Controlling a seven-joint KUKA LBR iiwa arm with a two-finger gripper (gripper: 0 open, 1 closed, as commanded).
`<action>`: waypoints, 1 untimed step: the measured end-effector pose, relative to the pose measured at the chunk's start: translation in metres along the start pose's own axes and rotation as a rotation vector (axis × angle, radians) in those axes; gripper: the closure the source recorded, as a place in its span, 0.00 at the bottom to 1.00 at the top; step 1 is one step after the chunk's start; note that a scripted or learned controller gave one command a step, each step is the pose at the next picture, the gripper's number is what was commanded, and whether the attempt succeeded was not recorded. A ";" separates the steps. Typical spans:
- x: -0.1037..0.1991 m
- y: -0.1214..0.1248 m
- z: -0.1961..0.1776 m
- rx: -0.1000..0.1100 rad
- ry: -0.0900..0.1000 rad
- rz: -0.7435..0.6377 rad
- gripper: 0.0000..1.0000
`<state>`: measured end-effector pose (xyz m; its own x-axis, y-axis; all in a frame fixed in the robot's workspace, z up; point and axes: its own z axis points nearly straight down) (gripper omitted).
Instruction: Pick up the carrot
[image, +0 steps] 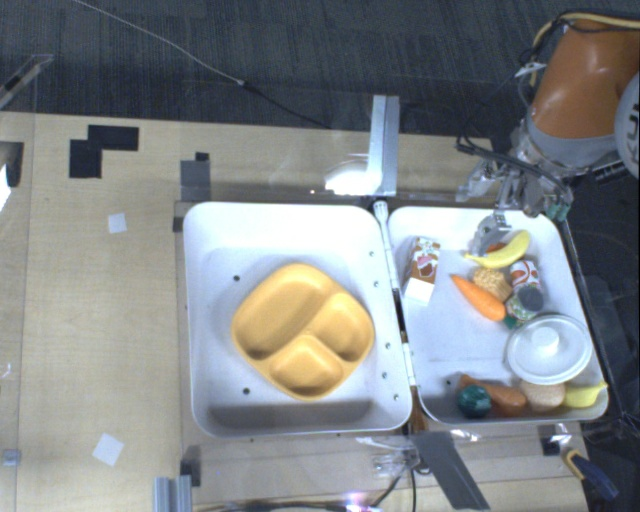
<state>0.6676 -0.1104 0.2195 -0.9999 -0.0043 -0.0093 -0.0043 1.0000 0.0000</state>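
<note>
The carrot (478, 297) lies on the floor of the right bin (440, 355), slanted, its narrow tip pointing toward the upper left and its thick end toward the lower right. Nothing grips it. Just above the carrot rests a banana (503, 251), curved, and beside the carrot's thick end stands a small can (526, 284) with a red label, close to a rough tan lump. To the carrot's left, apart from it, a small carton (423, 268) with a brown and white print lies near the bin's left wall. Below and to the right of the carrot sits a white bowl (547, 349), turned so that its round base faces up. Farther below the carrot, along the bin's near wall, lie a dark green round thing (475, 401), an orange-brown piece touching it, a pale piece and a yellow piece in the corner.

The pincer (492, 233) hangs above the carrot, over the bin's far part, just beside the banana's upper end; whether its fingers stand apart or together cannot be told. The arm's orange band (580, 75) shows above it.

Left of the carrot's bin, the left bin (215, 245) holds a yellow divided plate (302, 328) with three wells. Both bins rest on the desk (90, 330).
</note>
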 end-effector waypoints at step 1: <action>0.092 -0.006 0.125 0.000 0.002 0.161 0.00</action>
<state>0.5768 -0.1169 0.0934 -0.9878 0.1557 -0.0072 0.1557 0.9878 0.0013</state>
